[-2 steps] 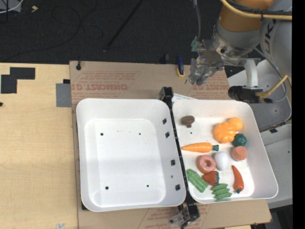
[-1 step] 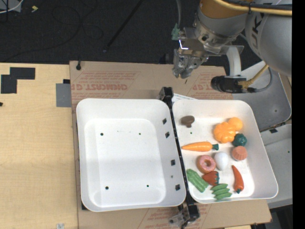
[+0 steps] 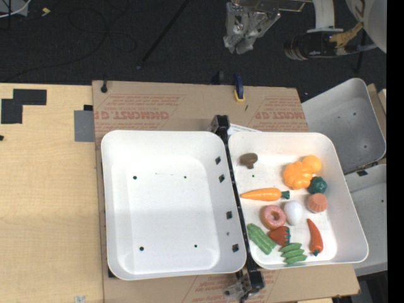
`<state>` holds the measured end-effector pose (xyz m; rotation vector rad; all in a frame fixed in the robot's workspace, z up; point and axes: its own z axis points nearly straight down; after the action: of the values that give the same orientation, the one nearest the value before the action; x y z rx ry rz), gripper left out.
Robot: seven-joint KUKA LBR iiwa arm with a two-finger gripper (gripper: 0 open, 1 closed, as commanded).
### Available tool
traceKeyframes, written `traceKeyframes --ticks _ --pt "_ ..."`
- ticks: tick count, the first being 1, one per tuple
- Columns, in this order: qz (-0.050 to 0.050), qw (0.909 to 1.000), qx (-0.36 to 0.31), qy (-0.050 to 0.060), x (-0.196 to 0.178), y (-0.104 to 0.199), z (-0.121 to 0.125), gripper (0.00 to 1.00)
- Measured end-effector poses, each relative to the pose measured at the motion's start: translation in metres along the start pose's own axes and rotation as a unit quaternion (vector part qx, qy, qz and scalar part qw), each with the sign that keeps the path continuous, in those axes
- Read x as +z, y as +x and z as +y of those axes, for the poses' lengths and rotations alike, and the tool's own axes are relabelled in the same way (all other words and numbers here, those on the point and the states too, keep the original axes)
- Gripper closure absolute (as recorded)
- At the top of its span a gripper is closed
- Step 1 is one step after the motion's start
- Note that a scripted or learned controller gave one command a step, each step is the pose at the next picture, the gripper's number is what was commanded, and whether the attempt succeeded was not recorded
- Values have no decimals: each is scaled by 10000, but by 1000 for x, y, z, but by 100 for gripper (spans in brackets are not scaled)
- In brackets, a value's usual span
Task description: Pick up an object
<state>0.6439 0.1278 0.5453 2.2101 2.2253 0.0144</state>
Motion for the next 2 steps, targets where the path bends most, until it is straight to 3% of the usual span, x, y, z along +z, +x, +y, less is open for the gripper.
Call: traceKeyframes --ticks 1,2 --pt "-32 9999 65 111 51 -77 -18 100" --pt "-22 10000 41 57 7 -89 1 100"
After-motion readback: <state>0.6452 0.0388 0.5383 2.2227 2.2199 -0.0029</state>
